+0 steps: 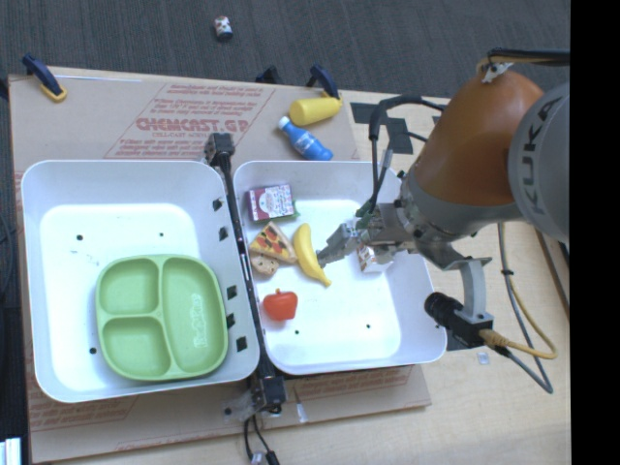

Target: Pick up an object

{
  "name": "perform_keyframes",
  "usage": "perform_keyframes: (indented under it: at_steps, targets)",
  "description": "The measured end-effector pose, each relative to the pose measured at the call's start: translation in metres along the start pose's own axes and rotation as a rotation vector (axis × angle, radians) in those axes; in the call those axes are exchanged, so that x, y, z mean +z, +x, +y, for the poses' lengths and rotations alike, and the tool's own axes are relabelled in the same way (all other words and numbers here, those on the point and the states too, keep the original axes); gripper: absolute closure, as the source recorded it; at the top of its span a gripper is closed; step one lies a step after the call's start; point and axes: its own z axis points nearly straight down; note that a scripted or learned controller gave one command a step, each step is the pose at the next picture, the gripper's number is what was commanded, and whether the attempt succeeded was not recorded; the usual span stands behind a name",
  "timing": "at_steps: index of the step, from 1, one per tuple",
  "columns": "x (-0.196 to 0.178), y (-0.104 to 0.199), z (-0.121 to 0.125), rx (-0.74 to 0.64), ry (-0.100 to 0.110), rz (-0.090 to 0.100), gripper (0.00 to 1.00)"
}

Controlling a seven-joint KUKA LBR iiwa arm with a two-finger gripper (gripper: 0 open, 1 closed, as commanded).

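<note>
You're at the approach step: the gripper (334, 251) hangs low in the right bin (387, 342), just beside the banana (308, 253). I can't tell how its pincer stands. Next you need it centred over the banana, then a firm close.

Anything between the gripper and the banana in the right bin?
No. In the camera view, only bare white bin floor separates the gripper from the banana, just to its left.

2 bins (39, 289), 1 plate (161, 318), 4 toys (310, 253)
</note>
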Motion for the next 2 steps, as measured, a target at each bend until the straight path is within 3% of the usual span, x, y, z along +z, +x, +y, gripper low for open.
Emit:
perform_keyframes:
  at_steps: [1,2]
  targets:
    - [0.112,-0.044,-0.015,0.0,0.003,0.0,0.0]
    - [0.18,-0.107,-0.015,0.0,0.002,0.0,0.0]
